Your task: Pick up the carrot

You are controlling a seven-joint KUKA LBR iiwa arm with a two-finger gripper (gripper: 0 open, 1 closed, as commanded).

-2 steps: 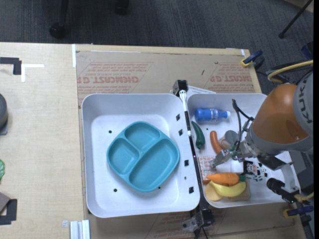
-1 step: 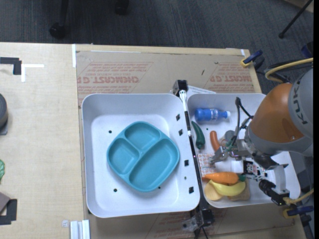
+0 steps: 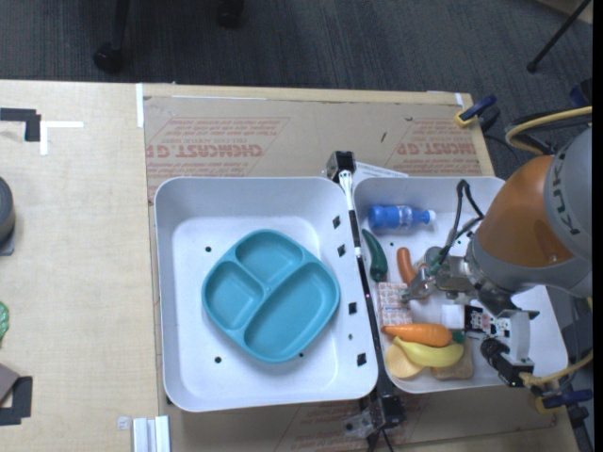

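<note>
Hovering in the right bin (image 3: 551, 347), the gripper (image 3: 421, 285) has a finger state that cannot be told. Just below it, the carrot (image 3: 419, 331) lies crosswise, tip pointing left, resting against the banana (image 3: 429, 353).

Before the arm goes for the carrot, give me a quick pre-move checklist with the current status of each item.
1. Carrot in view, lying in the right bin: ok.
2. Carrot free of neighbours: not ok, the banana lies right against its lower side.
3. Tool over the carrot: not ok, it sits above and a little left of the carrot's middle, near the small orange sausage-shaped item.
4. Tool free of any load: cannot tell.
5. Space above the carrot unobstructed: ok, nothing lies on top of it.
6. Blue tray in the left bin, out of the way: ok.
</note>
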